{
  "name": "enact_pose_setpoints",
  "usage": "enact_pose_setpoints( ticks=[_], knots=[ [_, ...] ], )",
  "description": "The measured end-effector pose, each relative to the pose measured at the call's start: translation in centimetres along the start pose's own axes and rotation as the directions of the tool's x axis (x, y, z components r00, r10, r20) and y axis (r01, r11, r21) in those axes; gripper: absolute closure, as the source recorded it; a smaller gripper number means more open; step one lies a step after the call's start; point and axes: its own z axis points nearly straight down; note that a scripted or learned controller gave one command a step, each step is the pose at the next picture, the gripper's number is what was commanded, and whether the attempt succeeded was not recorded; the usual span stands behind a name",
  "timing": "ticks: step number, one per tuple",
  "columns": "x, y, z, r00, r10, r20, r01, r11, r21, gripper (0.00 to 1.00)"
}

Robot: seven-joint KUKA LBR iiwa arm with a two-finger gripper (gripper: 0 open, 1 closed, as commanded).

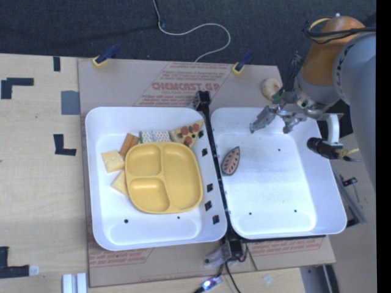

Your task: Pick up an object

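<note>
A small pink-brown oval object (230, 161) with dark spots lies in the right bin (287, 224), close to its left wall. My gripper (273, 122) hangs over the far part of the right bin, up and to the right of that object and apart from it. Its two fingers (259, 121) are spread and nothing is between them. In the left bin (153, 237) rests a yellow divided plate (164, 177), with a pizza slice (189, 132), a brown cracker (128, 143) and pale yellow pieces (112, 161) around its far and left sides.
The bins stand on a cardboard sheet (177, 81) held by clamps. A black divider (211, 157) runs between the bins. A white cable (189, 29) loops at the back. A pale round object (270, 88) lies beyond the right bin.
</note>
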Motion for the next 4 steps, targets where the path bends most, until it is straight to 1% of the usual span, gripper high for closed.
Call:
enact_pose_setpoints(
  ticks=[1,2,3,4],
  knots=[
    [0.7,0.0,6.3,1.000,-0.001,0.000,0.001,1.000,-0.001,0.00],
    [0.8,0.0,7.0,1.000,-0.001,0.002,0.001,1.000,-0.004,0.00],
    [0.8,0.0,5.9,1.000,-0.002,0.002,0.002,1.000,-0.006,1.00],
    [0.8,-0.1,-0.5,1.000,0.000,0.000,0.000,1.000,-0.010,1.00]
  ],
)
